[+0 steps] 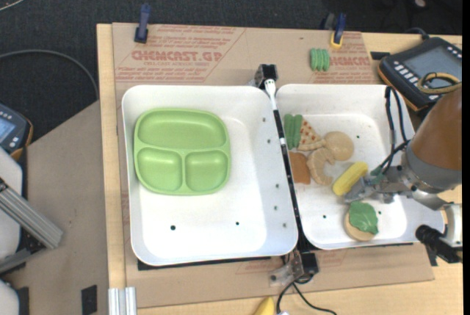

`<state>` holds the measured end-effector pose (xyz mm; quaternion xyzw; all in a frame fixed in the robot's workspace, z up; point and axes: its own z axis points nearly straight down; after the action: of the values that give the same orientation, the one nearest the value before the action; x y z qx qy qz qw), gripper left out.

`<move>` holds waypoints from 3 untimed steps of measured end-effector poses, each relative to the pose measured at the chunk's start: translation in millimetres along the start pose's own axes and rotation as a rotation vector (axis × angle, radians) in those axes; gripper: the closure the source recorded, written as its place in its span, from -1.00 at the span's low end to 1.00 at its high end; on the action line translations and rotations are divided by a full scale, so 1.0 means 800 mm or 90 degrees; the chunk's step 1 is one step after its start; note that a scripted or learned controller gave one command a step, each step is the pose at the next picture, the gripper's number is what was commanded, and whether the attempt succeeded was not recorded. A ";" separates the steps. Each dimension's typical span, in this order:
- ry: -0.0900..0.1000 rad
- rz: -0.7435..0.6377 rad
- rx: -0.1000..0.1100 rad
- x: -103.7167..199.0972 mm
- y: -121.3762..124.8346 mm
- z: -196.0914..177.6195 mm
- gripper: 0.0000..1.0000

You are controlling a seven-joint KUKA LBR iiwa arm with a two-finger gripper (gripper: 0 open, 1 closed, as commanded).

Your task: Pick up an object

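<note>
The right bin (332, 90) holds several toy foods: a green pod (293, 130), a pizza slice (309, 135), a round tan biscuit (339, 145), a pale bread piece (320, 166), an orange-brown slab (299, 169), a yellow banana-like piece (349, 178) and a green leaf on a tan disc (362, 219). My gripper (366, 191) hangs low in this bin, just right of the yellow piece's lower end and above the leaf disc. I see nothing lifted off the bin floor. The grey arm with its orange band (443, 136) comes in from the right.
The left bin (220, 236) carries a green divided plate (181, 152). A small green toy (319, 59) lies on the board behind the right bin. Blue clamps (142, 22) (338, 29) hold the board's back edge. A control pendant (426, 71) and cables sit at the right.
</note>
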<state>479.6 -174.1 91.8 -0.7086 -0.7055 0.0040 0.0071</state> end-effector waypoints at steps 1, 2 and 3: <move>-0.003 -0.006 -0.012 0.073 0.045 0.010 -1.00; -0.004 -0.005 -0.014 0.070 0.148 0.006 -1.00; -0.007 0.000 -0.015 -0.026 0.185 -0.034 -1.00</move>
<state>627.6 -195.5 116.5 -0.7085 -0.7057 -0.0004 -0.0046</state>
